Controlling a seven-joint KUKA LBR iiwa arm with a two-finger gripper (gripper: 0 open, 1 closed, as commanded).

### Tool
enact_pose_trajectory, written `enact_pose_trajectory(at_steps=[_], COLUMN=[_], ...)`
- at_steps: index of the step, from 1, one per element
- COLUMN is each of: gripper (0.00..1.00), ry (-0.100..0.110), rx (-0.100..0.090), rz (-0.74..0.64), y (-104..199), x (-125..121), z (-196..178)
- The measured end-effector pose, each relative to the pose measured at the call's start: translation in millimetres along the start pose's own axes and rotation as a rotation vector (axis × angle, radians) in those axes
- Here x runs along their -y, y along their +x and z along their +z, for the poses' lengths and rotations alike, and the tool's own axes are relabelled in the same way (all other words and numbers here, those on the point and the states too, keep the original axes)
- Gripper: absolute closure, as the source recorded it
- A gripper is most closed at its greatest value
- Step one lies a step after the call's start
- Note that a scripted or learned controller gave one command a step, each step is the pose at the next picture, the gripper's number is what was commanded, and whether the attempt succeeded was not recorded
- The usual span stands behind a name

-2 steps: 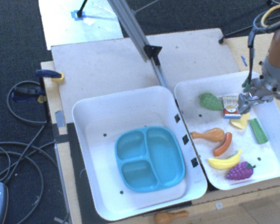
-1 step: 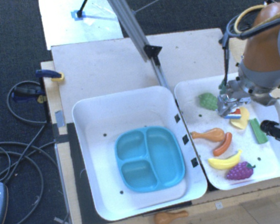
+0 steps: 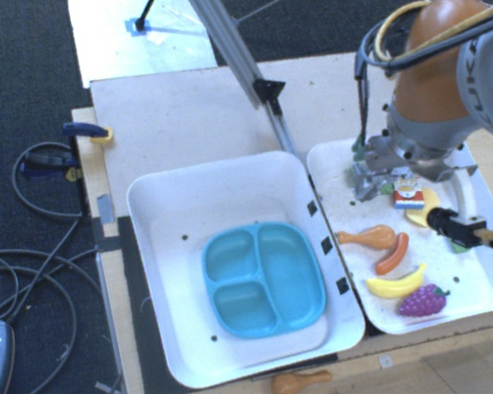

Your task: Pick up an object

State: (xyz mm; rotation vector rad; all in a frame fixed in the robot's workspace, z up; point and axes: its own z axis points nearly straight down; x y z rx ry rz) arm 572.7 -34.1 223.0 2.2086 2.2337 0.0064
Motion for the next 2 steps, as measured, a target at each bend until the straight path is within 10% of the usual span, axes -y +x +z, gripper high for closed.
enact_pose_trajectory(at_steps=[2], gripper=[1.0], ry=[0.001], rx=[0.001], rz=[0.001], y=[104], x=[-15], z=[-3])
